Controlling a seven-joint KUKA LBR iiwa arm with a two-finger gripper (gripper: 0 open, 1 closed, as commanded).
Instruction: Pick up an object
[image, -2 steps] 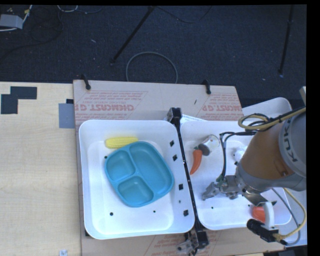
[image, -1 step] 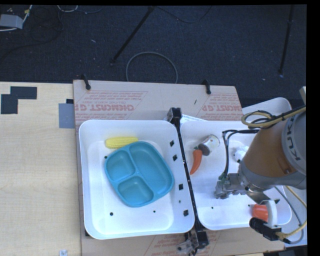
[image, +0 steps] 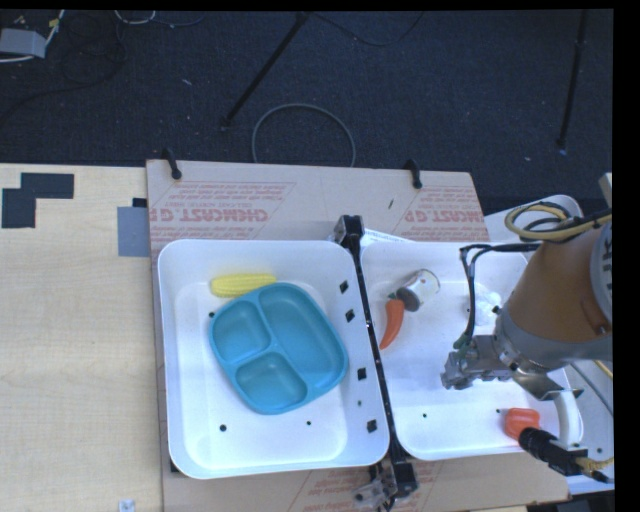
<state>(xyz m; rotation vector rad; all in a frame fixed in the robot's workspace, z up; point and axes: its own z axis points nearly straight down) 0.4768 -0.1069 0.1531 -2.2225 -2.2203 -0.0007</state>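
Over the right bin (image: 430, 440), your gripper (image: 462, 372) hangs near the middle; I cannot tell its state. Your carrot (image: 392, 322) lies by the left wall, a grey cup (image: 420, 285) touching it.

Red print on the cardboard sheet (image: 300, 205) under the bins, upside down, appeared to read "CHEMCRST", repeated, small lines illegible

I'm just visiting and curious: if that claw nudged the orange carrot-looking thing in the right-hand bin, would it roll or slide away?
The carrot is long and tapered, so it would probably pivot or roll in a curve rather than straight. It looks like smooth toy plastic, likely light and stiff, so it may skid on the slick white bin. The gripper sits apart from it.
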